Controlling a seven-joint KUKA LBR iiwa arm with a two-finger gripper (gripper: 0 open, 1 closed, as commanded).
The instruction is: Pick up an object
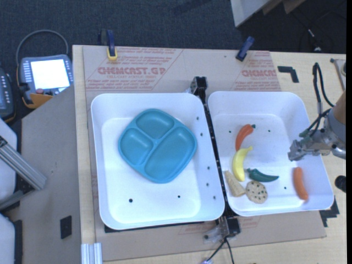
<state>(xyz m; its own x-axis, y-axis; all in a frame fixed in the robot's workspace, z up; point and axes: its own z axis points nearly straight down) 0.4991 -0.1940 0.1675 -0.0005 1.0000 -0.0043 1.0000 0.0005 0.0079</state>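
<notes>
Right bin point(275, 100), with toy food. I judge the sausage point(300, 183), at five o'clock in the bin, light, stiff and smooth; I would pinch it across its middle. The gripper point(294, 152) hovers just above it at three o'clock, holding nothing. Nearby lie a banana point(239, 164), chili point(243, 135), green pepper point(263, 175) and cookie point(256, 192). The left bin point(104, 147) holds a blue divided plate point(158, 145).
</notes>
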